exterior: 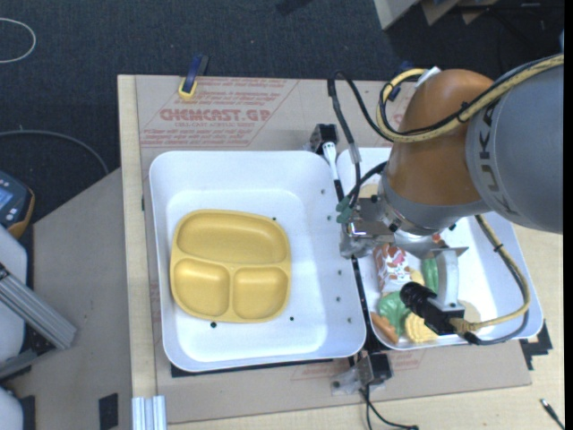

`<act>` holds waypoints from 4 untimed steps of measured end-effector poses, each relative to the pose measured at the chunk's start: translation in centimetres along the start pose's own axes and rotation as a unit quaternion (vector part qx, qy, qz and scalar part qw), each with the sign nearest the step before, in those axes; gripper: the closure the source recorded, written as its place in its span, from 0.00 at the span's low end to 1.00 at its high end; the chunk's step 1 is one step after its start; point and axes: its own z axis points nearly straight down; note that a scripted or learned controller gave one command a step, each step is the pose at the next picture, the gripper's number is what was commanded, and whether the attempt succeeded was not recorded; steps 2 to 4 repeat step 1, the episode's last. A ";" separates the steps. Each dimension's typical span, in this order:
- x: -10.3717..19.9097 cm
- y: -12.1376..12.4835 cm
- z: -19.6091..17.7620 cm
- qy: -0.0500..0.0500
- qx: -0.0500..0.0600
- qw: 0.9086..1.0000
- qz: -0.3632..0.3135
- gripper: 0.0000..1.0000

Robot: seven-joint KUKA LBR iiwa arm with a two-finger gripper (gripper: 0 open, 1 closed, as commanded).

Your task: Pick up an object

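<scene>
Over right bin (pixel 501 240), gripper (pixel 394 253) above toy pile (pixel 407 316); finger state can't tell.

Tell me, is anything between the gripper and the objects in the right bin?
Nothing visible separates them: the arm's wrist hangs directly over the small objects heaped in the right bin. The wrist itself hides the gripper's tip, so contact cannot be judged.

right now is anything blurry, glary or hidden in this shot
Camera view: sharp, evenly lit, only soft shadows; the yellow tray shows a mild sheen in the left bin; the arm covers most of the right bin, hiding the items under it.
</scene>
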 end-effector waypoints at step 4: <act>0.5 -1.0 -1.3 0.000 -0.002 1.000 0.000 1.00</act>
